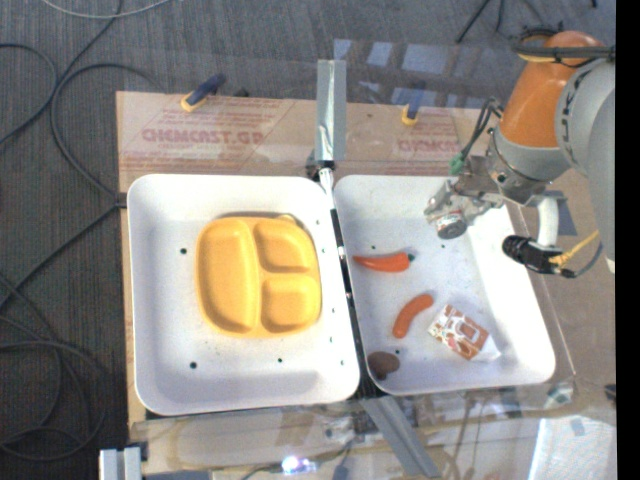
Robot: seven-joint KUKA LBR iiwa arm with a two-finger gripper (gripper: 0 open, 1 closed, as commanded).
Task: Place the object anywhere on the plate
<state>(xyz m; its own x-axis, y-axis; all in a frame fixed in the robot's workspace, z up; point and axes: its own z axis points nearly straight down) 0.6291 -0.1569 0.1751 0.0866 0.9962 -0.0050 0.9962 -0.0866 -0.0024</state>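
Observation:
A yellow divided plate (pixel 260 273) lies in the left white bin (pixel 160 308). The right bin (pixel 505 288) holds a red chili pepper (pixel 383 262), an orange sausage-like piece (pixel 412 314), a small red-and-white packet (pixel 459 332) and a dark brown lump (pixel 384 364) at its front left corner. My gripper (pixel 449 216) hangs over the back of the right bin, up and to the right of the chili pepper and apart from it. Nothing shows under it but bare bin floor.
A metal divider (pixel 330 118) runs back from between the two bins. Two clamps (pixel 203 90) (pixel 408 114) sit on the cardboard behind them. Cables lie on the floor at the left. A black fitting (pixel 530 252) sticks out near the right bin's far edge.

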